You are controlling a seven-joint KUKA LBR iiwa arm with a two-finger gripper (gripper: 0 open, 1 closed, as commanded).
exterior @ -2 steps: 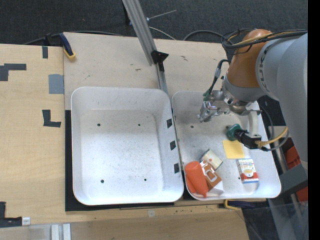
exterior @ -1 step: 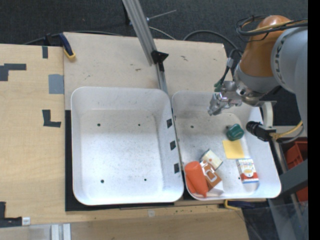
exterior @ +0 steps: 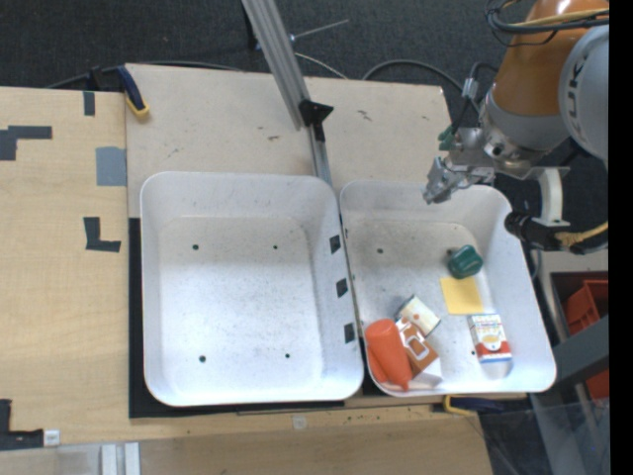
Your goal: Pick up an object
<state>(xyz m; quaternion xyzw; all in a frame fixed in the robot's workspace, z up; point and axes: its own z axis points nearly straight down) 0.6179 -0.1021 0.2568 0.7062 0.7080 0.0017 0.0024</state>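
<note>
I cannot tell the tool's (exterior: 438, 188) state; below it lies a rounded dark-green object (exterior: 464, 260).

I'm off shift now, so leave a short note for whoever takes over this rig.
Claw: over the far rim of the right bin, nothing seen in it; can't tell if it's open.
Right bin holds: green cap, yellow pad, small carton, orange cup, small box.
Left bin: beside it.
Done: nothing picked.
Left: pick one object.
</note>
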